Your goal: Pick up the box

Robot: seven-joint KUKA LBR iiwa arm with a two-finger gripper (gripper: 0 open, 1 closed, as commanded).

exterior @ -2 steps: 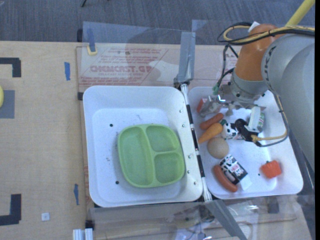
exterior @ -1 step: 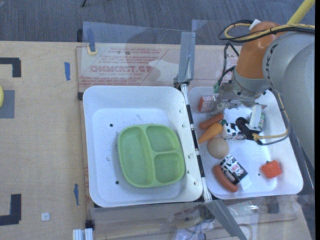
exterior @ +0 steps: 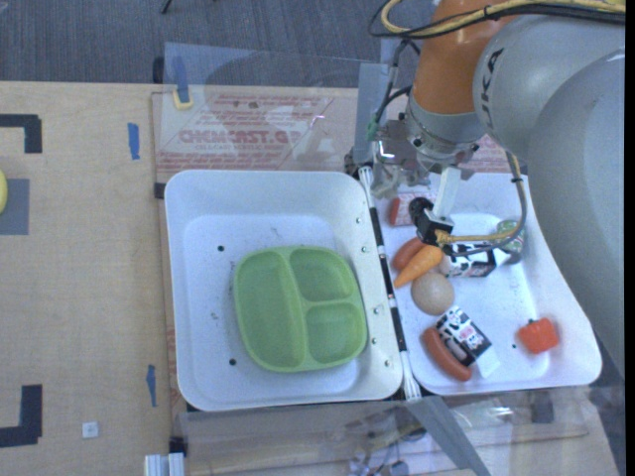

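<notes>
Camera view, nearest edge first: the box [exterior: 463, 337] is found lying towards the front of the right bin [exterior: 571, 365], touching a red sausage [exterior: 444, 355] on its near-left side. It is seen as a small carton printed in black and white patches, with one pale end. It is judged to be light, stiff card, liable to be dented if squeezed hard and likely to slide on the smooth bin floor; it would best be taken across its two long flat sides. Farther back an egg [exterior: 433, 293] and a carrot [exterior: 419, 262] are seen. Farthest, the gripper [exterior: 412, 181] is held over the bin's back corner, well apart from the box; whether it is open or closed cannot be told.
</notes>
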